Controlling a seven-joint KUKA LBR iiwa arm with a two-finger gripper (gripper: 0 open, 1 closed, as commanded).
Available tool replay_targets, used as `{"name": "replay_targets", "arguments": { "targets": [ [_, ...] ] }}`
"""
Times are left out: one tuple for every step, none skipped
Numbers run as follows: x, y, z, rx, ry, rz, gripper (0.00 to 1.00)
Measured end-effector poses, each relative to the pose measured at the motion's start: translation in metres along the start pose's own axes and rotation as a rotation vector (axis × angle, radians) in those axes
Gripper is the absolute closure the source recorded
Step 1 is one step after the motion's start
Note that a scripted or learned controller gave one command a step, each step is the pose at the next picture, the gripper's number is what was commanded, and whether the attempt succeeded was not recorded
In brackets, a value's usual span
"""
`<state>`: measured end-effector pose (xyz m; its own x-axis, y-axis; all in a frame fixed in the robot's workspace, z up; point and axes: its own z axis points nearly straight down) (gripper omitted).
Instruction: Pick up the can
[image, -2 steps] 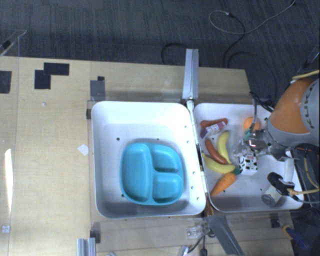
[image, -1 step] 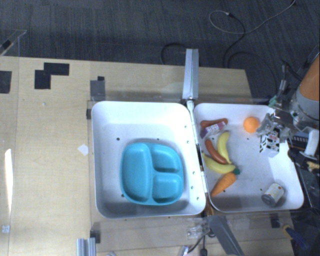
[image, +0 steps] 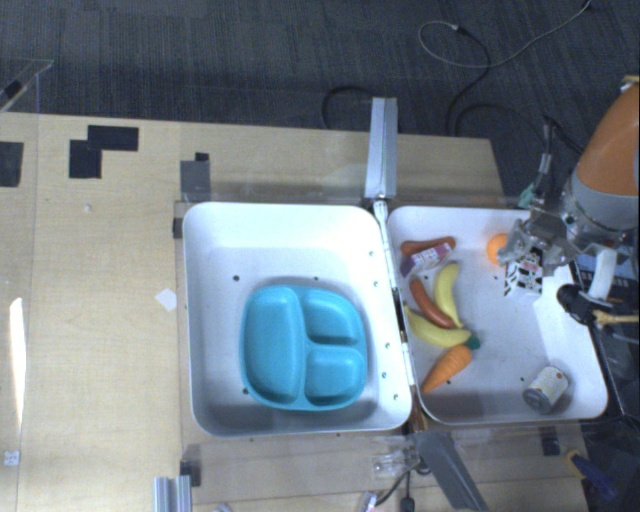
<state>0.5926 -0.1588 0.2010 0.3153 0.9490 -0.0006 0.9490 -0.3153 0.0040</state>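
Note:
The can (image: 546, 388) is a small silver tin lying on its side in the near right corner of the right bin (image: 500, 345). My gripper (image: 524, 268) hangs over the far right part of that bin, well behind the can and apart from it. An orange ball (image: 496, 247) sits just left of the gripper.
In the right bin's left half lie a sausage (image: 428, 246), a red pepper (image: 424, 297), two bananas (image: 441, 310) and a carrot (image: 447, 366). The left bin (image: 220, 300) holds a blue divided plate (image: 303, 346). A metal divider post (image: 380, 150) stands between the bins at the back.

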Motion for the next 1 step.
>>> {"name": "replay_targets", "arguments": {
  "targets": [
    [0.0177, 0.0480, -0.0160, -0.001, 0.000, 0.234, 1.00]
  ]
}}
